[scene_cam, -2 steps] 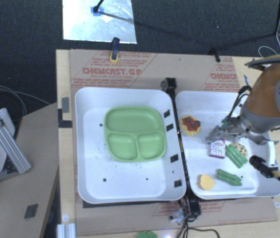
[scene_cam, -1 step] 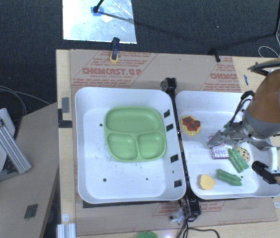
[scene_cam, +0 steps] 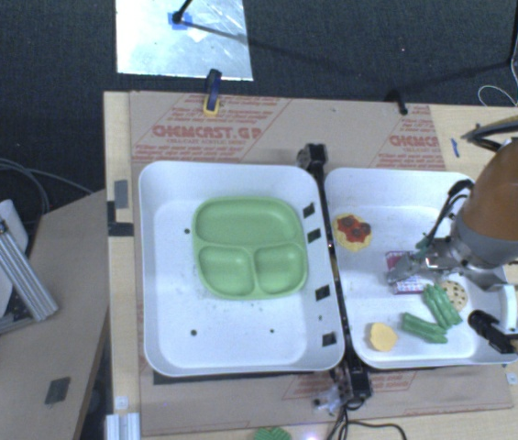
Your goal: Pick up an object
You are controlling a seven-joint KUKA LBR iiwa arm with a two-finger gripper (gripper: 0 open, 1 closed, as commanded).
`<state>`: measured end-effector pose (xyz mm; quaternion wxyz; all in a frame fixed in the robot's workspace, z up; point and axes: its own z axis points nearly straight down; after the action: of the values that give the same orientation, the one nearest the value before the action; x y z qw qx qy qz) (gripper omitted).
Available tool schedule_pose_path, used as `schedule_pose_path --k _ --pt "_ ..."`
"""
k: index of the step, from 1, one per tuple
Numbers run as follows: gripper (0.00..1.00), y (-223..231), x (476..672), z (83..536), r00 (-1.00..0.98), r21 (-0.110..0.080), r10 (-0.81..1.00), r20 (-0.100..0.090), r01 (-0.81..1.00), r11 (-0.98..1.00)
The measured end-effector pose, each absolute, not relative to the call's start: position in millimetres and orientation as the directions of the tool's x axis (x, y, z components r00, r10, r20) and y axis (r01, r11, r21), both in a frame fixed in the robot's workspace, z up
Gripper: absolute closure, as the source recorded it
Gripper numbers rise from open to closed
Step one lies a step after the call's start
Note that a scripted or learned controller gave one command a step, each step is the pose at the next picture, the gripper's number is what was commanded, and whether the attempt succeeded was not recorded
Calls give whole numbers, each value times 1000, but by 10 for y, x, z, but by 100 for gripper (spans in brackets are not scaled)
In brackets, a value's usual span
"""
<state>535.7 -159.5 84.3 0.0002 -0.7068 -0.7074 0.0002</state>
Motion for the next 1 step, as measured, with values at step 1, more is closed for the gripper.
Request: schedule_pose_path --k 1 --pt "0 -1580 5455 846 -4 2 1000 0 1000 4"
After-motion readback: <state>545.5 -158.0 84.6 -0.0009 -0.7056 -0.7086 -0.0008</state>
